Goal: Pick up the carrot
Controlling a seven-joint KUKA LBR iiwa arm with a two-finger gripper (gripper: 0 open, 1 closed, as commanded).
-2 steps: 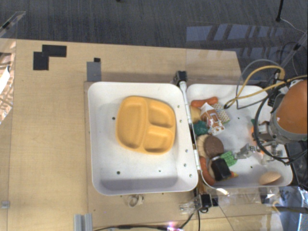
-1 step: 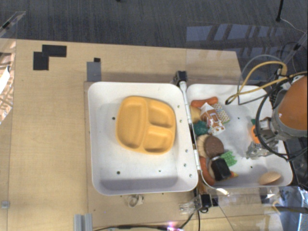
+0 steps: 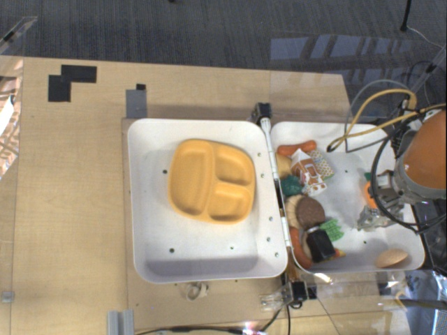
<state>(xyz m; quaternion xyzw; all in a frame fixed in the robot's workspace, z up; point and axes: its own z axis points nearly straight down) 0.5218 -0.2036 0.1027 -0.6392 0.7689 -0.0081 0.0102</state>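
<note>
The carrot (image 3: pixel 368 192) is a small orange piece with a green top, lying near the right side of the right bin (image 3: pixel 349 160). The arm's wrist partly covers its right side. My gripper (image 3: pixel 369 219) hangs just below the carrot, over the bin floor, under the orange band of the arm (image 3: pixel 426 160). From this angle I cannot make out whether anything sits in the gripper.
The left bin (image 3: pixel 150 208) holds a yellow divided plate (image 3: pixel 211 180). Along the right bin's left side lie a sausage (image 3: pixel 297 147), a small carton (image 3: pixel 311 170), a brown patty (image 3: pixel 309 211), a green piece (image 3: pixel 332 229) and a black block (image 3: pixel 320 244). A tan oval (image 3: pixel 391 258) lies at the front right.
</note>
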